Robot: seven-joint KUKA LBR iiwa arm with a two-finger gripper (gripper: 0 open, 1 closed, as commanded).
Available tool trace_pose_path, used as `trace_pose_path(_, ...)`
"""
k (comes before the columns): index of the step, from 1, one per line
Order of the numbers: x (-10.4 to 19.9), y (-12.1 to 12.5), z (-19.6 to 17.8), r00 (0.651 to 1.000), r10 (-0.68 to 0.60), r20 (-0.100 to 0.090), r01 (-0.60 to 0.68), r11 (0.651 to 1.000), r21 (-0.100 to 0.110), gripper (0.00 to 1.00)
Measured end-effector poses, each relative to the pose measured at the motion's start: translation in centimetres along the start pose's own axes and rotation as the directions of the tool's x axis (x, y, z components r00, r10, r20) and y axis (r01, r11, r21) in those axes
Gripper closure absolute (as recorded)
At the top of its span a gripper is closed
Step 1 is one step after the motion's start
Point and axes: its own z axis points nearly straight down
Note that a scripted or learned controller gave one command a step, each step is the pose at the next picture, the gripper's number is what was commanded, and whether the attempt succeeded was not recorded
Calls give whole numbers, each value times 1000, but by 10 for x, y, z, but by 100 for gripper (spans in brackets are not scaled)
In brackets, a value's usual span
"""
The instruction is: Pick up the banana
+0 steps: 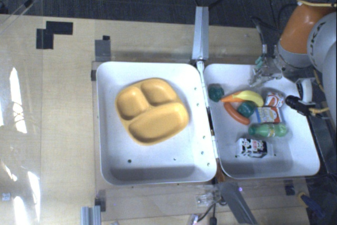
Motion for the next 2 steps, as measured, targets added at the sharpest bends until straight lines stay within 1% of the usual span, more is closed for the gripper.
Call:
trace_pose_path(1, 0, 0, 0, 1000, 0, 0, 0, 1000, 0, 0)
trace_pose_path(2, 0, 0, 0, 1000, 0, 0, 0, 1000, 0, 0)
